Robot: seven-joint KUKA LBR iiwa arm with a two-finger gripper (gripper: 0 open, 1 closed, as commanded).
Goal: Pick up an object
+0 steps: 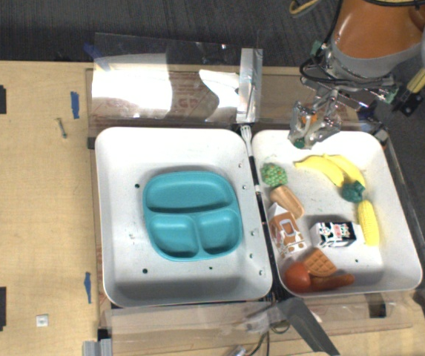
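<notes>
My gripper [313, 130] hangs over the back edge of the right bin [397, 273], left of its middle, with its fingers open and nothing between them. Just in front of it in the bin lies a yellow banana [332, 169] with a small green piece [354, 192] at its tip. A second yellow piece [369, 223] lies by the right wall. Further left are a green knobbly toy [274, 174], a tan cylinder [287, 199] and a clear packet [287, 233]. A black-and-white carton [337, 233], a brown waffle-like piece [320, 262] and a red-orange lump [298, 277] sit at the front.
The left bin [116, 162] holds a teal divided plate [193, 214]. A shiny metal strip [249, 86] and a clear sheet [160, 87] lie behind the bins. The arm's orange and grey body [379, 21] stands at the upper right with cables around it.
</notes>
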